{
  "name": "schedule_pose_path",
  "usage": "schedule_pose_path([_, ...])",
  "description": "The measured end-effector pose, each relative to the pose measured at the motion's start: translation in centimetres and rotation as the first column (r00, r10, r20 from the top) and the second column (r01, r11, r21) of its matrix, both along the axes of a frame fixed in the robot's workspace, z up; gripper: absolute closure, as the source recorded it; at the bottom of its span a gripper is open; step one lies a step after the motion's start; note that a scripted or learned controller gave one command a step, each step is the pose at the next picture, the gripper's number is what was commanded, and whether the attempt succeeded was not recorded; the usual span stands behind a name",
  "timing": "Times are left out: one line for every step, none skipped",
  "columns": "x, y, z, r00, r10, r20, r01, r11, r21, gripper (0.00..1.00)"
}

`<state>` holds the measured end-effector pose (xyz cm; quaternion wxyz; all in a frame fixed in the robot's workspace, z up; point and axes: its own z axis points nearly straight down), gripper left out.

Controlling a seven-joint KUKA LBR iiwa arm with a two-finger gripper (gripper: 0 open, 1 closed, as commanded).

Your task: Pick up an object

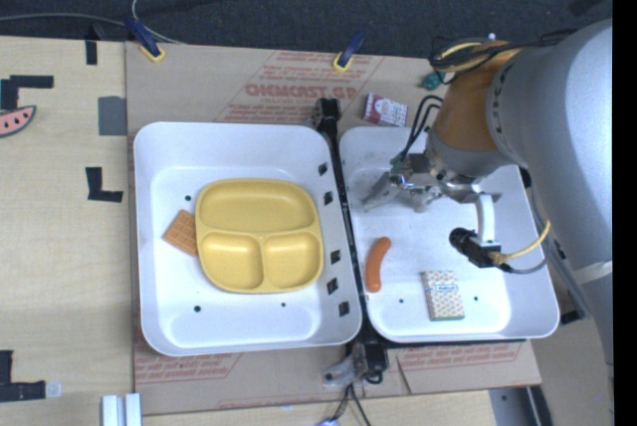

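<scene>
Starting at the left, we see the left bin [159, 215] holding a yellow divided plate [261, 233], with a tan cracker-like piece [180, 233] tucked against and partly under the plate's left edge. Crossing the divider where the two bins meet, the right bin [518, 315] carries the things we could reach most readily: an orange sausage [375, 264] lying near the bin's left wall, its long axis running nearly up and down in the view with a slight lean, and a small patterned card box [442, 296] lying flat further right, toward the near edge. Our jaws [383, 190] hang over the upper left part of this bin, released, the fingers spread and nothing between them. The sausage sits just below them in the view, slightly to the left, closer than the box. We judge the sausage the likeliest target: the jaws would need to come down toward the near edge and close across its narrow width. Beyond the bins, a small wrapped packet [384, 109] rests on the cardboard-covered worktop [249, 86].
</scene>
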<state>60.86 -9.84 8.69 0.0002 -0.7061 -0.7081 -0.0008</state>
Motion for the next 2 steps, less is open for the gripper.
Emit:
schedule_pose_path([-0.01,0.06,0.93,1.0,0.001,0.0,-0.001,1.0,0.001,1.0])
schedule_pose_path([-0.02,0.18,1.83,1.0,0.003,-0.002,-0.003,1.0,0.003,1.0])
